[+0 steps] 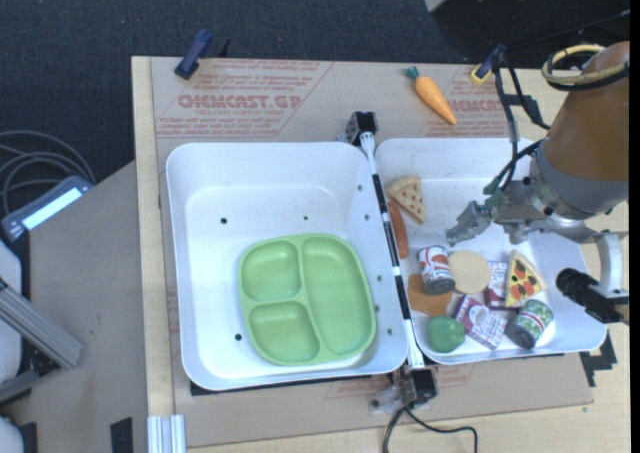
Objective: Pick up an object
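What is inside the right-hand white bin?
The right bin holds toy food: a pizza slice, a small can, a green ball, a round biscuit and a sandwich wedge. The arm covers the bin's far right side.

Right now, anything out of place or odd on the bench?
One thing: a toy carrot lies on the brown board above the right bin, outside both bins. The other toy food sits heaped in the right bin's lower half, and the green divided plate lies flat in the left bin.
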{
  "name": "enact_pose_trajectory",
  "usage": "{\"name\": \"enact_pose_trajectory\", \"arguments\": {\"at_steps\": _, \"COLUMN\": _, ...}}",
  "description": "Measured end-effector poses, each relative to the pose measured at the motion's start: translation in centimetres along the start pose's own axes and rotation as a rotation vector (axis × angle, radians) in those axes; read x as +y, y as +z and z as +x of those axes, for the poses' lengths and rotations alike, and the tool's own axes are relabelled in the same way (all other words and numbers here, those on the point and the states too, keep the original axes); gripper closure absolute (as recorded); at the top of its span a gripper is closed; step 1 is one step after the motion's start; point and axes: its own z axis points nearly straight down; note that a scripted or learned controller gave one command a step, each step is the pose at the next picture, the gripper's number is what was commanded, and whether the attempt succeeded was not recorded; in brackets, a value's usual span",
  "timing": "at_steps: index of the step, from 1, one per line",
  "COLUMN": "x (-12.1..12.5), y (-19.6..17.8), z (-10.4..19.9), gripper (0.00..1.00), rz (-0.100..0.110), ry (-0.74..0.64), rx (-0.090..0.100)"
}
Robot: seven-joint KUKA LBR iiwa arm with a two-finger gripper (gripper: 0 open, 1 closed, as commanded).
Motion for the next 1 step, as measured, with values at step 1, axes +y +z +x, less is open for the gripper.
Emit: {"name": "enact_pose_trajectory", "arguments": {"at_steps": 1, "x": 1.48, "y": 3.04, "z": 2.05, "gripper": 0.00, "rz": 0.002, "ry": 0.000, "rx": 0.001}}
